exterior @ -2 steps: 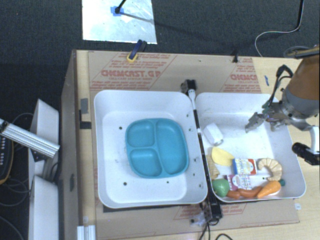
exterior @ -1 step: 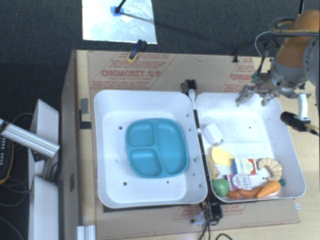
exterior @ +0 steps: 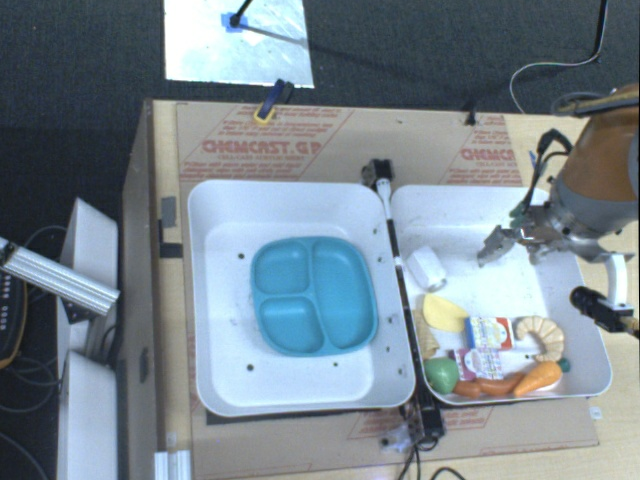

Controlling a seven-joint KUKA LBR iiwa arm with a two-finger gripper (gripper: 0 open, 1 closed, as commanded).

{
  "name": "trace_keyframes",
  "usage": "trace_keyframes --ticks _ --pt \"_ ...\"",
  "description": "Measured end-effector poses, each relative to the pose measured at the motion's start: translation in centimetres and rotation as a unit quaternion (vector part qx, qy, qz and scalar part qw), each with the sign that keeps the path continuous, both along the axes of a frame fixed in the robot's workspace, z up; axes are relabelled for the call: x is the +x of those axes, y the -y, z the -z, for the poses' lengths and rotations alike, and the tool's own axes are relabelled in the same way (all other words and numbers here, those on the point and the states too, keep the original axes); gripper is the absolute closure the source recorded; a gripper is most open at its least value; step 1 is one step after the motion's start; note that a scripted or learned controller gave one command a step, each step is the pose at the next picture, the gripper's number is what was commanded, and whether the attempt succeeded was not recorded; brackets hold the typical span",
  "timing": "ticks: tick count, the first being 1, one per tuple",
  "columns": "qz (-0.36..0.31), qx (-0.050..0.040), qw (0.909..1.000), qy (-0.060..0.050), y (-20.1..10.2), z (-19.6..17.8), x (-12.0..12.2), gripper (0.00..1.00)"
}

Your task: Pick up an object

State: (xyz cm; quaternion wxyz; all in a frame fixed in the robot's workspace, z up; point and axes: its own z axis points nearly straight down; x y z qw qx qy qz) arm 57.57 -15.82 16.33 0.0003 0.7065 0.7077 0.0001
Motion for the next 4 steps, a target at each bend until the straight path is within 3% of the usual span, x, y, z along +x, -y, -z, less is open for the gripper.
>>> trace_keyframes --ticks 1,2,3,4 --pt "-0.001 0.001 1.0 0.001 -6.8 7.8 -3.2 0.0" --pt "0.0 -0.0018 1.0 0.008 -6.5 6.4 -2.8 1.0" --pt "0.0 -0.0018 1.0 0.008 -6.5 6.4 -2.8 0.0" --pt "-0.001 -0.0031 0.9999 0.01 -6.5 7.5 -8.4 0.0"
